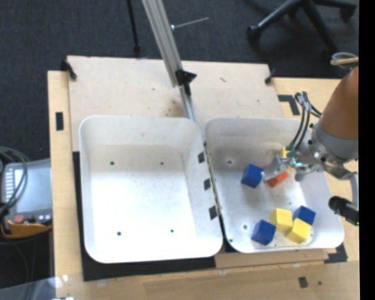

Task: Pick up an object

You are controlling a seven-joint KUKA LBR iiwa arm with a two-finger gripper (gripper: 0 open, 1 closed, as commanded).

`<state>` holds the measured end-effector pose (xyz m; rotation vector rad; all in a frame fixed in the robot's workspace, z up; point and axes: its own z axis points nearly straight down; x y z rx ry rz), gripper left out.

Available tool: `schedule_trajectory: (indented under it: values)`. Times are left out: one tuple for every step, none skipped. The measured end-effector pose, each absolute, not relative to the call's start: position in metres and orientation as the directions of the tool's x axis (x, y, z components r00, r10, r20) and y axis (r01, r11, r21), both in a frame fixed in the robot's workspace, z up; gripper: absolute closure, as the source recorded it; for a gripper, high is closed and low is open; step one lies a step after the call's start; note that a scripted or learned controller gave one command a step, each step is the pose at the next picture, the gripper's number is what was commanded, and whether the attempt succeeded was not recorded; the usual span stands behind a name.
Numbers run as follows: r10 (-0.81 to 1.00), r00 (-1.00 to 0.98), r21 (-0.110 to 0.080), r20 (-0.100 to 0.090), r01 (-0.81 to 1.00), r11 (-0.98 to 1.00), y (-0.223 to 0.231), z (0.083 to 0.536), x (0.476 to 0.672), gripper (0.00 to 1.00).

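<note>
1. The arm (340, 114) reaches in from the right, over the right bin (237, 130). Its fingers (286, 167) hang low inside that bin.

2. A small orange block (277, 179) lies right by the fingertips, maybe touching them. The view is blurry there, so I cannot tell if the fingers are spread or pressed together, or if they have the block.

3. A blue block (252, 175) sits just beside the orange one, on its left. If the fingers come down a bit to the left, they could bump the blue block and push both away.

4. The orange block looks thin and tilted. I think it could slip out sideways when the fingers squeeze, or pop loose as the arm lifts.

5. If the fingers only catch a corner, the block may turn and drop back into the bin.

6. Four more blocks sit near the front of the right bin: a blue one (263, 232), a yellow one (281, 218), another yellow one (299, 230) and another blue one (305, 215). They are packed close together. They are well apart from the fingers now, so they should be safe unless the arm swings that way.

7. The left bin (137, 186) has no blocks to grab, so a wrong move over there would get nothing.

8. If the fingers go down too far, they could hit the bin floor and knock the bin on the surface (144, 80).
</note>
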<state>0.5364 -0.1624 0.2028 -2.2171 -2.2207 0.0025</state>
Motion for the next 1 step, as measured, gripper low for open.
schedule_trajectory:
  values:
    - [1.0,-0.001,0.002,0.0,1.0,0.001,-0.1624,0.2051,0.5374,0.0]
